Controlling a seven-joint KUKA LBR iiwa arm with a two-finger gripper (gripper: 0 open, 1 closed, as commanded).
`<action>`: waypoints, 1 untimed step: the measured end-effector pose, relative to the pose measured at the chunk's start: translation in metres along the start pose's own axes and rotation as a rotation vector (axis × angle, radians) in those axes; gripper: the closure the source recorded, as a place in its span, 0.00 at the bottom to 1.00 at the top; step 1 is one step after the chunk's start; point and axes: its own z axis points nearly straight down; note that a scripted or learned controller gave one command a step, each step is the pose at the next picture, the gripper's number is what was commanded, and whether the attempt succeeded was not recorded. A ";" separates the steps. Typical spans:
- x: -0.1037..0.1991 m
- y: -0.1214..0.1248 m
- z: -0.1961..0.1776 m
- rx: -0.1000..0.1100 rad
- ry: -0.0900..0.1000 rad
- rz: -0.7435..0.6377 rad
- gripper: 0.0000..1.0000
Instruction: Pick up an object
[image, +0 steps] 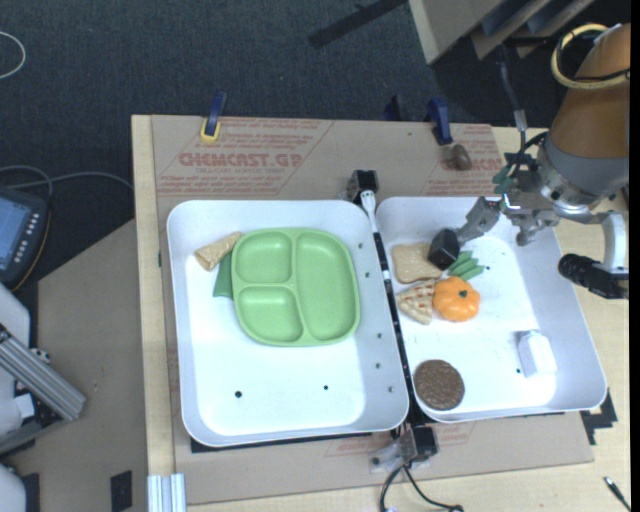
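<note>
Nearest the camera, a brown round patty lies by the right bin's front edge. "CHEMCAST" is printed on the cardboard behind the left bin, which carries a green divided plate. An orange toy pumpkin sits mid-bin, just below the gripper; whether its fingers grasp anything cannot be told.

Grey arm, orange band, dark-tipped metal jaws.

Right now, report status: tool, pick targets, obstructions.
Tool low over right bin, holding nothing visible. Orange pumpkin, toast slice, brown patty lying free. Green leafy piece crowds the tool tip.
</note>
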 end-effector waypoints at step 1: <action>0.000 0.003 -0.008 -0.014 -0.002 -0.003 0.00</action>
